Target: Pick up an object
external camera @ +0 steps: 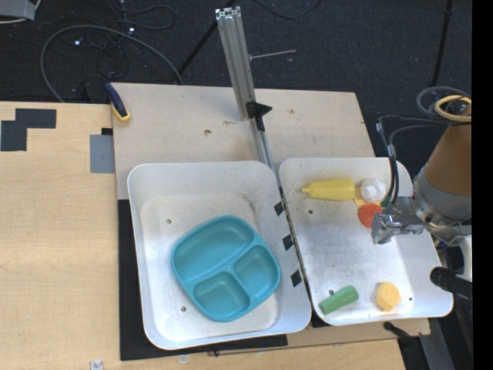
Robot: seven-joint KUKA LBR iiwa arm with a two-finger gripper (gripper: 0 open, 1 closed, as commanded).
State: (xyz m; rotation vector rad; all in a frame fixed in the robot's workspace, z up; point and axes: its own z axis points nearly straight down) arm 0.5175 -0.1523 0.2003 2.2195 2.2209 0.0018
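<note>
Camera view: I am hovering the hand (383, 230), grip state unreadable, beside the small round red-orange object (367, 213); next I am centring and descending.

Background from my feed: dark carpeted floor (92, 29) across the top, black cables (69, 48) looping over it. Light wood counter (54, 245) fills the left side, with dark grey rectangular patches (100, 153) near its upper edge. A paler plywood board (308, 122) sits further back, a few small marks on it. An aluminium extrusion post (235, 60) rises from that board at a slant, black bracket (258, 111) at its base. A black mat (123, 284) edges out near the counter's front. Lighting is even, no hard shadows.
</note>
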